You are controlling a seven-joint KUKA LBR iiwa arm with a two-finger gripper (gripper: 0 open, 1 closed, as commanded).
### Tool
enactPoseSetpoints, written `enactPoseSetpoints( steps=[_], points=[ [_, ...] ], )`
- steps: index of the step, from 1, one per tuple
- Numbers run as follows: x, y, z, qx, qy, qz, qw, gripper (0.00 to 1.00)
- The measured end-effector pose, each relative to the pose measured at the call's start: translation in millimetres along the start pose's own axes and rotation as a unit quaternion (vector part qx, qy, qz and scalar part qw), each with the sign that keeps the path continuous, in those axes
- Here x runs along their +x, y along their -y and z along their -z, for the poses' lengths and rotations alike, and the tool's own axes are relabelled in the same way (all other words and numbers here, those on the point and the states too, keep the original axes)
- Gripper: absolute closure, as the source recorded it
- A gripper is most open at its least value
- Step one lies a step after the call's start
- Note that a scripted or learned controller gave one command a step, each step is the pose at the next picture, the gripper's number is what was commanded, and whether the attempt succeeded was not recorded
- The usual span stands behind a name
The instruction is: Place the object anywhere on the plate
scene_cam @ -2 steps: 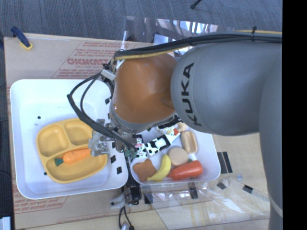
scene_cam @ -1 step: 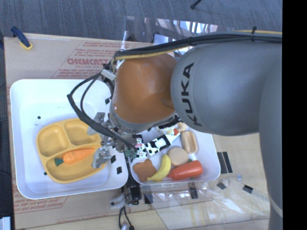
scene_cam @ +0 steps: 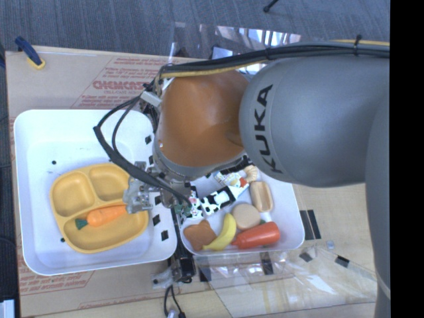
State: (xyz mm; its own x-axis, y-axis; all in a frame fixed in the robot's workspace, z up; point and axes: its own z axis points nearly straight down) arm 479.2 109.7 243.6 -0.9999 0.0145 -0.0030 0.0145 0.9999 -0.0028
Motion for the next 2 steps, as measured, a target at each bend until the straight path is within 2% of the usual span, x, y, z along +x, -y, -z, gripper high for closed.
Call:
enactPoseSetpoints(
  steps=[1, 2],
  points=[
    [0.0, 0.0, -0.1, 0.000, 0.000, 0.000, 1.0000, 0.00],
    [-1.0, -0.4, 9.9, 0.001, 0.001, 0.003, 1.0000, 1.00]
  ],
)
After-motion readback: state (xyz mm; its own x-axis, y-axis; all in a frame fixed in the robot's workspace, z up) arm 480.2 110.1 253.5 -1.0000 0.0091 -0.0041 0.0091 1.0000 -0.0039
